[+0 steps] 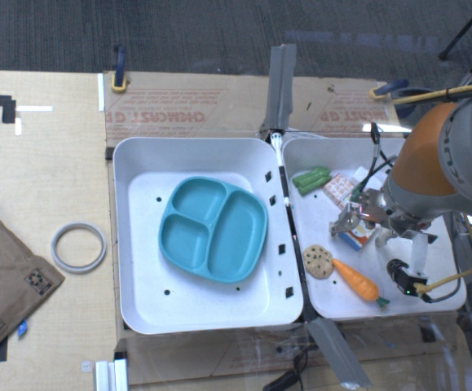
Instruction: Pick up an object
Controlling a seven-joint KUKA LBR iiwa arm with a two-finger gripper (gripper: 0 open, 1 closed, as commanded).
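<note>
Claw (pixel 351 221) low in the right bin (pixel 447 304) among small packets (pixel 358 236), cookie (pixel 318 261) and carrot (pixel 355 278) just beside, green item (pixel 310 178) near; finger state cannot be told, nothing seen lifted, so pick judged not yet done.

Your arm (pixel 456 149) comes in from the right of the camera view, its grey body at the frame's edge; the orange band (pixel 423 157) sits just above the wrist, curving down and to the left; below it the grey wrist tilts downward, with black cables looping beside it; the gripper (pixel 351 222) points left and down, low inside the right bin; you cannot tell from here how its tips stand.
</note>
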